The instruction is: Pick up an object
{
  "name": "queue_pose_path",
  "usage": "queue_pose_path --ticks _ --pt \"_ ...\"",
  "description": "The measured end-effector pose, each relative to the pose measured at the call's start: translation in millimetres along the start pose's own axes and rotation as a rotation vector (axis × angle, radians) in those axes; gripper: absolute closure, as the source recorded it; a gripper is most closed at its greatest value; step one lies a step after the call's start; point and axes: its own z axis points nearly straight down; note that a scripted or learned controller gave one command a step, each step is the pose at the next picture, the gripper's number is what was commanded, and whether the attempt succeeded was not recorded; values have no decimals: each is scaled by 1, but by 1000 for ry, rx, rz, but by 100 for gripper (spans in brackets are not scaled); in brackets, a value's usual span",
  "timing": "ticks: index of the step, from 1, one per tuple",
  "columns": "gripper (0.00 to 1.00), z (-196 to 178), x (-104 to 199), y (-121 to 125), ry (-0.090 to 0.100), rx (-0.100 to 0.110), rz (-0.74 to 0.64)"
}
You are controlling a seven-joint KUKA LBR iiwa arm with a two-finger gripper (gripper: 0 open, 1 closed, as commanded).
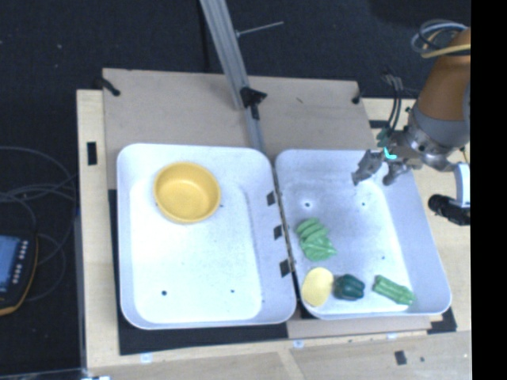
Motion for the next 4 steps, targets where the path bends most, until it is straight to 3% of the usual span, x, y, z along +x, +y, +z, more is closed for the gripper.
queue_pose_path --ticks 1,3,4 --pt "0 0 0 0 0 0 0" --pt "0 109 -2 -4 -1 4 0" --pt "100 96 -2 -2 -1 -1 0"
